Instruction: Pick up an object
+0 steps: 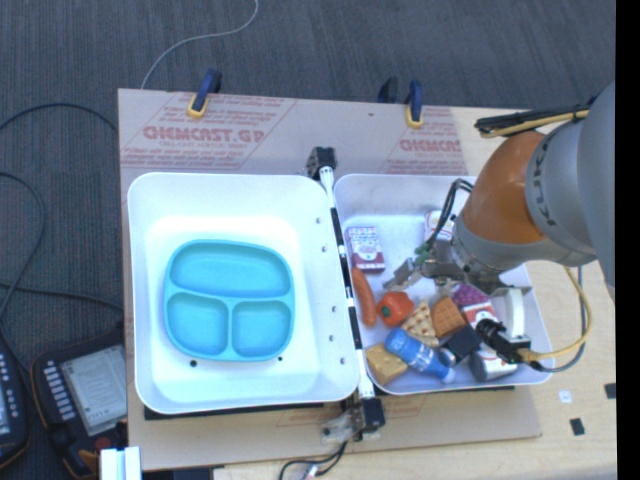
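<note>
Gripper [418, 268] low inside right bin [395, 193].
Finger state: can't tell. Tomato [394, 308] just below it.

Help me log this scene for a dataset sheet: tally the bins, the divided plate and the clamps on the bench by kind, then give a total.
White bins: 2, left and right
Blue divided plate: 1, lying in the left bin
Blue-and-yellow clamps at the board's far edge: 2, one at, one at
Total: 5
</note>
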`<state>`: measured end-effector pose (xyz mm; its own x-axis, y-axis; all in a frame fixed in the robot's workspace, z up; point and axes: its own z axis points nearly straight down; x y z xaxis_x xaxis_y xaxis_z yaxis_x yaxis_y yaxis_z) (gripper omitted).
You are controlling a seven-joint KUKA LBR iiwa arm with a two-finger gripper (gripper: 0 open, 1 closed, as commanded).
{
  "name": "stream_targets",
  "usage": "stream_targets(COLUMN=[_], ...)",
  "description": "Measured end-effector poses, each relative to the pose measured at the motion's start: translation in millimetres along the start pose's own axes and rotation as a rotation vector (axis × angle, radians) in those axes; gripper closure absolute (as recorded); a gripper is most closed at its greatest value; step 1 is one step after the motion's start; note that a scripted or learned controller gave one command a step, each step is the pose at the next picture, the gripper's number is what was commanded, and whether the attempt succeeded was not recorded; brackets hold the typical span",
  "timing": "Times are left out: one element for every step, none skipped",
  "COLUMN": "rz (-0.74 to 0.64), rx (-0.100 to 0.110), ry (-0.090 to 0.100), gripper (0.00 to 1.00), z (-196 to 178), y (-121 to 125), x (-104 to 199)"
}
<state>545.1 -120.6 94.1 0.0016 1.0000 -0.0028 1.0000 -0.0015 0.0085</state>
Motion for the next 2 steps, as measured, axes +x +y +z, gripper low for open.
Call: stream_targets(rz=[0.000, 0.001], rx=[-0.008, -0.002], ry=[-0.003, 0.000], gripper=[0.00, 1.00], z=[6.4, -0.4], y=[-55.8, -55.5], x=[10.6, 10.5])
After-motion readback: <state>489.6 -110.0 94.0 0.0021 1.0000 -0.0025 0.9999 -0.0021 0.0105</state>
